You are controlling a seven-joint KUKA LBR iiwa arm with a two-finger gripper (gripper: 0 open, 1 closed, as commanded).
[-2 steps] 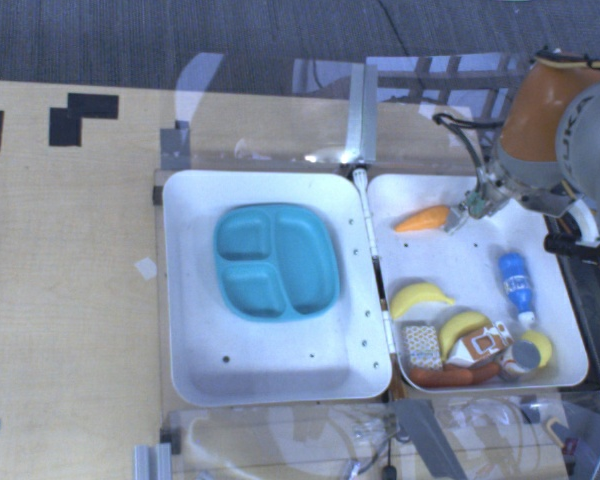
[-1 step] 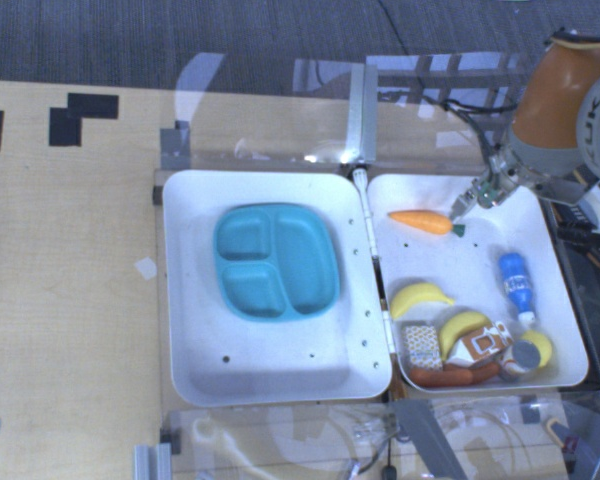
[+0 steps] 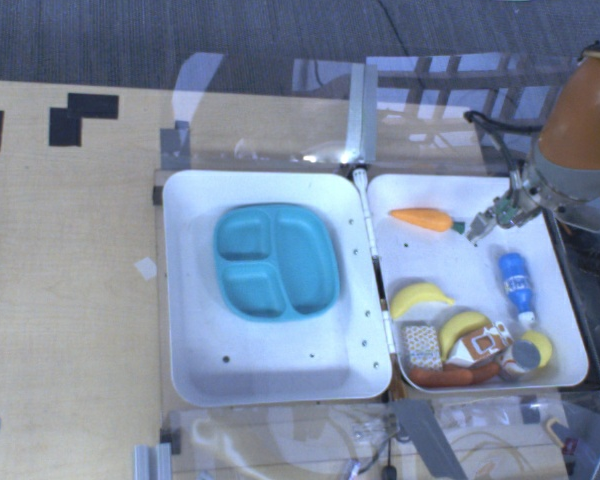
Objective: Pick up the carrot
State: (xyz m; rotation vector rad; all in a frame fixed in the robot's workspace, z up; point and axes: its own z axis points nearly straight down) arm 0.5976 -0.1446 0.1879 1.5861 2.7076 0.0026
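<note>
Carrot (image 3: 421, 220) found lying in the upper part of the right bin (image 3: 570, 363), right of centre in the frame. Long axis nearly horizontal across the picture, dipping slightly toward the right. Pointed orange tip toward the left, close to the divider between the bins; blunt end with a small green stub toward the right. Resting flat on the bin floor, apart from the other contents.

Gripper (image 3: 492, 219) located just right of the carrot's green end, at about the same height in the frame. Fingers angled down and to the left, tips near the stub; contact between tip and stub not resolvable. Degree of opening not determinable at this resolution. Nothing seen between the fingers; carrot not lifted. Arm (image 3: 578, 118) entering from the upper right, orange band above the wrist, dark cable looped beside it.

Remaining contents of the right bin: blue bottle (image 3: 516, 283) with white cap standing toward the right wall, below the gripper; banana (image 3: 421, 297) lower centre, below the carrot and well apart from it; clutter of toy food (image 3: 475, 350) packed in the lower right corner, including a second yellow piece and a reddish sausage shape, individual items hard to separate.

Left bin (image 3: 270, 373) holding a blue sectioned plate (image 3: 277, 261), three compartments, set roughly central.
</note>
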